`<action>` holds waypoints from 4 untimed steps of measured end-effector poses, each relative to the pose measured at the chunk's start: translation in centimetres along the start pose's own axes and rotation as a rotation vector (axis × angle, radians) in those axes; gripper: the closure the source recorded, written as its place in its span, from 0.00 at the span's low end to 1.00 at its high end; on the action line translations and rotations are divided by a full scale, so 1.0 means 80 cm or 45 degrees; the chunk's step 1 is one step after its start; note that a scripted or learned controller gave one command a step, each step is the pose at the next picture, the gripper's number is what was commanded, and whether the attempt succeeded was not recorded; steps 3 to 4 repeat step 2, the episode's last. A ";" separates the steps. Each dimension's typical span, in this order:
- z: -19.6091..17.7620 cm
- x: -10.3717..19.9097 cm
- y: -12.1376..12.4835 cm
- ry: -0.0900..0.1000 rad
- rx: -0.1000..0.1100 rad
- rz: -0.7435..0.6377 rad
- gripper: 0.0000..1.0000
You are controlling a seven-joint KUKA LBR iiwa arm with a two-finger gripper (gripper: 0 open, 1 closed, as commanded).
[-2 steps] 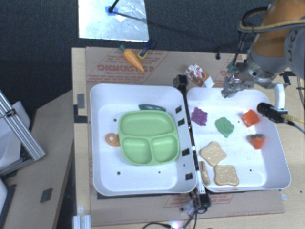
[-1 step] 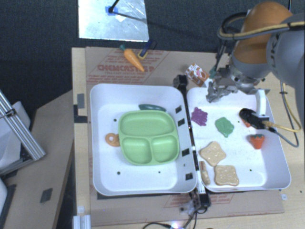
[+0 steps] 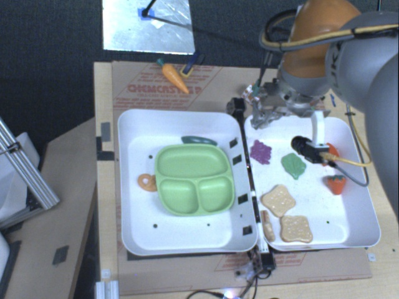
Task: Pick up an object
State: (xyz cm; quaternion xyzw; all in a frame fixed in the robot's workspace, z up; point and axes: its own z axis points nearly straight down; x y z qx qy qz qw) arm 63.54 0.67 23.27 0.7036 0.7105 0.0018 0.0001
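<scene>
The gripper [image 3: 269,118] hovers at the right bin's [image 3: 358,195] far left corner; whether it grasps anything cannot be told. The purple grapes [image 3: 260,152] just nearer look light, rigid and bumpy, probably best pinched across their narrow middle.

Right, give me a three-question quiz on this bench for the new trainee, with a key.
1. True or false: the green plate sits in the right bin.
2. Which lies outside both bins? A) purple grapes B) carrot C) green leaf
3. Fill in: the two crackers lie in the ____ bin.

Key: 1 false; 2 B; 3 right.
</scene>
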 end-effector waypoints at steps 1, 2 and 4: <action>0.002 0.017 0.000 -0.002 0.001 0.004 1.00; 0.017 0.017 -0.006 -0.003 0.002 0.010 1.00; 0.017 0.017 -0.006 -0.003 0.002 0.010 1.00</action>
